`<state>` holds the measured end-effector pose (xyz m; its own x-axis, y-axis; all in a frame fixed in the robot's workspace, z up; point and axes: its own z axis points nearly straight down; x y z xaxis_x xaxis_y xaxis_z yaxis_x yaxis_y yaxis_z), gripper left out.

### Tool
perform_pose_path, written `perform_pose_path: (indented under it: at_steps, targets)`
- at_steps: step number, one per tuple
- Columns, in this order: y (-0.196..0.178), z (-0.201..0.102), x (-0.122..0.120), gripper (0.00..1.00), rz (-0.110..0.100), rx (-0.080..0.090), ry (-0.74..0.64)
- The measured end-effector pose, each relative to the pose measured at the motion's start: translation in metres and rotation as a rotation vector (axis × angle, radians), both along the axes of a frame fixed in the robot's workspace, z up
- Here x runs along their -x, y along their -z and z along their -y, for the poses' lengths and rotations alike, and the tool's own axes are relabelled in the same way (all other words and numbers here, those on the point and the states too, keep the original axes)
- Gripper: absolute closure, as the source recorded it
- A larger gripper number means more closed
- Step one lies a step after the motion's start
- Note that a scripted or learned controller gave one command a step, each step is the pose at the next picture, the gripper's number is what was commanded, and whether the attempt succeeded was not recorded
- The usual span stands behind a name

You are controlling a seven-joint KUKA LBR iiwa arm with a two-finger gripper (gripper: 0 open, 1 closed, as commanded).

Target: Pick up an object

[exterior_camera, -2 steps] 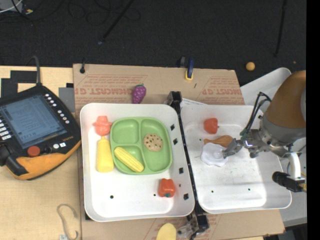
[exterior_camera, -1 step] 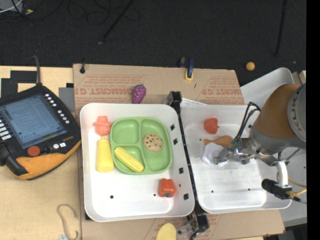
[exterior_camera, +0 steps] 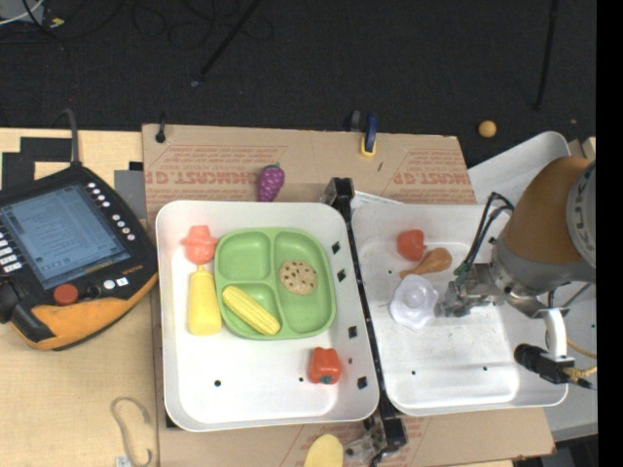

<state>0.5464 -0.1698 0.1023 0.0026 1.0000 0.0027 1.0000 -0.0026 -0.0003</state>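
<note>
My gripper (exterior_camera: pixel 456 298) is down inside the right bin (exterior_camera: pixel 458 387), reaching in from the right. It sits just right of a clear plastic cup (exterior_camera: pixel 414 303) and looks close to or touching it. A red and tan drumstick toy (exterior_camera: pixel 421 251) lies just behind the cup. The left bin (exterior_camera: pixel 253 397) holds a green divided plate (exterior_camera: pixel 248 256) with a cookie (exterior_camera: pixel 298 277) and a corn cob (exterior_camera: pixel 251 309). A yellow bottle (exterior_camera: pixel 202 302), a pink-orange toy (exterior_camera: pixel 199 244) and a red pepper (exterior_camera: pixel 325 365) lie around the plate.
A purple grape bunch (exterior_camera: pixel 270 181) sits on the cardboard behind the left bin. A teach pendant (exterior_camera: pixel 68 246) lies at the left of the bench. A yellow item (exterior_camera: pixel 324 449) rests in front of the bins. The arm's grey and orange body (exterior_camera: pixel 550 232) hangs over the right bin's right side.
</note>
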Motion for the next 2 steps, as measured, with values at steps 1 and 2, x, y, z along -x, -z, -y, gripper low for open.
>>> perform_pose_path:
  at_steps: [1,2]
  targets:
    - [-0.050,-0.002,0.009,1.00,0.002,0.003,0.001]
    - [-0.111,0.003,0.014,1.00,0.002,0.003,-0.002]
